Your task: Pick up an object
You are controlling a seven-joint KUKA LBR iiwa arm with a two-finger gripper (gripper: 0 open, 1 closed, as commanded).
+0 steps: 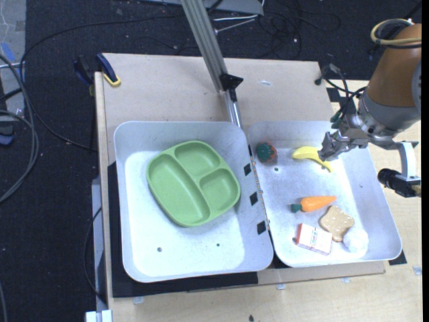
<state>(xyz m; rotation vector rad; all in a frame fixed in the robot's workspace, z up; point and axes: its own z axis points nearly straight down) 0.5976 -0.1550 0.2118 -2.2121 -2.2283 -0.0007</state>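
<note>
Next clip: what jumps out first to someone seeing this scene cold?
The green divided plate lying alone in the left bin stands out most. Next, the gripper at the yellow banana near the back of the right bin, with a carrot closer to the front.

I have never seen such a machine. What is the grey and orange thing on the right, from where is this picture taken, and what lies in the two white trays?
The grey and orange thing is a robot arm. Its tool, the part that grasps, hangs at the right end of a yellow banana. The one camera sits above the bench and looks down at a slant. The left bin holds a green divided plate. The right bin holds the banana, a red and green toy fruit, a carrot, a toast piece, a small red and white box and a white lump. Nothing looks lifted yet.
</note>
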